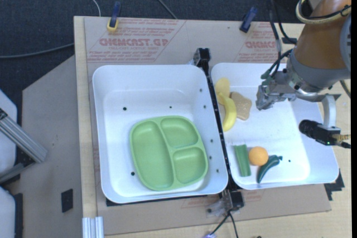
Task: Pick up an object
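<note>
Right bin is your reference. Pincer hangs over its upper half, nothing between fingers; can't tell how far open, too blurred. Nearest targets: beige chunk just left of pincer, touching banana, which lies along bin's left wall. Orange ball, green block and dark green pepper cluster near bin's lower edge. You want clean grasp: shift left, centre over beige chunk, descend straight, avoid nudging banana.
</note>
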Available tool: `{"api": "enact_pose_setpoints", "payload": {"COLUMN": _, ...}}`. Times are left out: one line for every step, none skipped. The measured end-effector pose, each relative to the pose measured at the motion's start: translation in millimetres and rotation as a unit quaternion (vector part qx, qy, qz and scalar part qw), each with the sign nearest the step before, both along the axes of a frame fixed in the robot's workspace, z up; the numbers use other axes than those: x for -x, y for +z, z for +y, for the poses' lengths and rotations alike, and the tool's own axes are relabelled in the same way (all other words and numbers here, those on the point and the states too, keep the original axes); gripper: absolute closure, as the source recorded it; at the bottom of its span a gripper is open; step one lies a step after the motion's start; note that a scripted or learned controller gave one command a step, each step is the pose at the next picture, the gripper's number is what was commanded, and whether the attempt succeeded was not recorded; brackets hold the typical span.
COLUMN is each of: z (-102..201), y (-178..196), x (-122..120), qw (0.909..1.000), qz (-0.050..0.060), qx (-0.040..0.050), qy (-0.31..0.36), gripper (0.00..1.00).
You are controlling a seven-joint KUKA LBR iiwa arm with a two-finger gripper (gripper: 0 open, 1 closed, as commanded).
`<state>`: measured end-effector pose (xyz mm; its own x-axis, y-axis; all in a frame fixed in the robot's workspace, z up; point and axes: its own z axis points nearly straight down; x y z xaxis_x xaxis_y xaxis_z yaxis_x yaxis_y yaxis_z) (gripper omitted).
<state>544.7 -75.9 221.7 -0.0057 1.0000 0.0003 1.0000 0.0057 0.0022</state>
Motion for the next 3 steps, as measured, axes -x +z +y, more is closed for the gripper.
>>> {"api": "enact_pose_setpoints", "payload": {"z": 51.1, "y": -7.4, "x": -1.5, "qw": 1.0, "qz": 0.003, "qx": -0.001, "qy": 0.0, "gripper": 1.0}}
{"api": "enact_pose_setpoints", "payload": {"z": 102.3, "y": -14.0, "x": -17.4, "qw": 1.0, "qz": 0.0, "qx": 0.0, "qy": 0.0, "gripper": 1.0}}
{"api": "enact_pose_setpoints", "payload": {"z": 147.4, "y": -10.0, "x": -32.6, "qw": 1.0, "qz": -0.001, "qx": -0.0003, "qy": 0.0, "gripper": 1.0}}
